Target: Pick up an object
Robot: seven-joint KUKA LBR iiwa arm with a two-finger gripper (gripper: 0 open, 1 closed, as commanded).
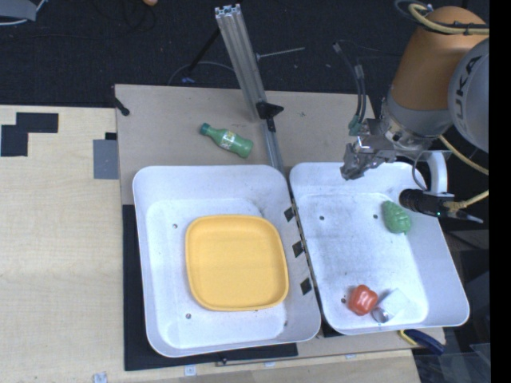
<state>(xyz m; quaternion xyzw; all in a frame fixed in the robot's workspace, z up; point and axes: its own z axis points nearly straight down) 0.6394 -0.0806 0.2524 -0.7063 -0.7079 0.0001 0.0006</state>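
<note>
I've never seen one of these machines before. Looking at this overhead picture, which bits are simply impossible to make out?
- Gripper, camera view: small, dark and cluttered with cables at the right bin's top edge; its tip is too small to read.
- Small grey item beside the red object: too tiny to identify.
- Green bottle's label: too small to read.
- Green object: shape blurred, partly against a black fitting.
- Arm: cut off by the right edge.

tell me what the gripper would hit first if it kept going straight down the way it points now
Probably the bare floor of the right bin near its far edge. The gripper points down there, away from the green object; depth is unclear.
</note>
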